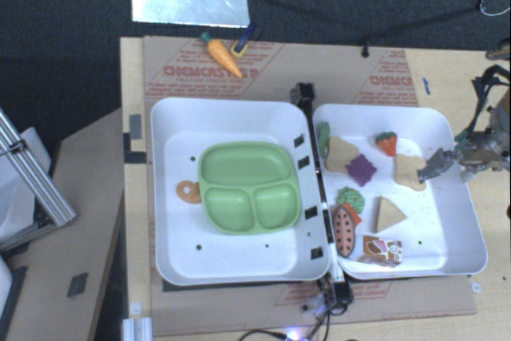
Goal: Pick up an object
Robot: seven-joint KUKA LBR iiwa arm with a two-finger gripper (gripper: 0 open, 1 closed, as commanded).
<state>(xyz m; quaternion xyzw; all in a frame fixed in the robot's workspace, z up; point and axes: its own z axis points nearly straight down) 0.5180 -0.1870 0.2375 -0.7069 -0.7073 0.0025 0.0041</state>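
the tan bread slice (pixel 409 169) lies flat near the right wall of the right bin (pixel 459 212), likely the nearest loose target. your gripper (pixel 435 167) hangs just at its right edge, low and reaching in; i cannot tell its state. left of the slice sits the purple piece (pixel 362 168), above-left the strawberry (pixel 386 143), below-left a tan wedge (pixel 389 213).

R bin (pixel 459 196): crowded w/ food toys, esp. centre + left side; open floor along right wall + far right corner | L bin (pixel 172 172): green tray (pixel 247 188) fills middle, pretzel (pixel 189 192) just left of it; bare strip far side + near edge | counter (pixel 319 64): carrot (pixel 224 57) behind L bin, rest free
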